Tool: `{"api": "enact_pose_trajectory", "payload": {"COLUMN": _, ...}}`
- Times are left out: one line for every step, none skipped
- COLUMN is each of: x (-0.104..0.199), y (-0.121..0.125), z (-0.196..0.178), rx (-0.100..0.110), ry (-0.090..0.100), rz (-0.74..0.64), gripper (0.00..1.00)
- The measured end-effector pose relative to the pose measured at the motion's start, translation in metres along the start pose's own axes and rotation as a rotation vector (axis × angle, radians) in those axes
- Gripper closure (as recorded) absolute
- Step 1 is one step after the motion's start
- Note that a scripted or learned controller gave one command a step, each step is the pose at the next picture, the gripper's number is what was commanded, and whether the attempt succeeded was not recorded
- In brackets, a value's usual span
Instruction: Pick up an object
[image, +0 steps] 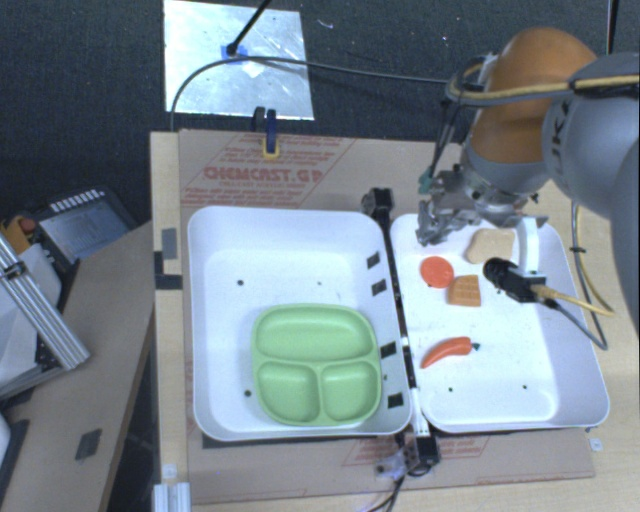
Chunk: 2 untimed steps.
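Left bin (215, 300): holds a green three-compartment plate (316, 363), flat on the floor, toward the near right corner. Nothing visible in its compartments.

Divider strip (392, 300) with black clips between the two bins.

Right bin (560, 400): four small items clustered in the far half. Red round slice, tomato-like (436, 271), near the left wall. Orange waffle-textured square (464, 291) just beside it, to the right and nearer the camera, edges about touching. Orange-red chili pepper (446, 350) lying flat nearer the front, apart from the others, stem end pointing right. Pale tan bread-like piece (487, 244) at the far side, partly under the arm's hardware.

Hand (432, 232) hanging over the far-left corner of the right bin, tips low near the bin floor, just beyond the red slice and left of the tan piece. Nothing seen between the fingers; opening too small and cluttered to judge, cannot tell. Black cylindrical attachment (505, 277) jutting from the wrist above the bin, right of the waffle square.

Tabletop (120, 330): cardboard sheet (300, 170) under both bins.
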<state>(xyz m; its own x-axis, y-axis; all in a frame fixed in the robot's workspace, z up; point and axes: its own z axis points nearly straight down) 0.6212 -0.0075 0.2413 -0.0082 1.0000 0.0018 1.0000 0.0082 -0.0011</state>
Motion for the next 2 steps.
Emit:
{"api": "enact_pose_trajectory", "payload": {"x": 0.058, "y": -0.014, "z": 0.01, "rx": 0.0, "ry": 0.001, "rz": -0.002, "gripper": 1.0}}
{"api": "enact_pose_trajectory", "payload": {"x": 0.11, "y": -0.041, "z": 0.022, "rx": 0.001, "ry": 0.001, "rz": -0.002, "gripper": 1.0}}
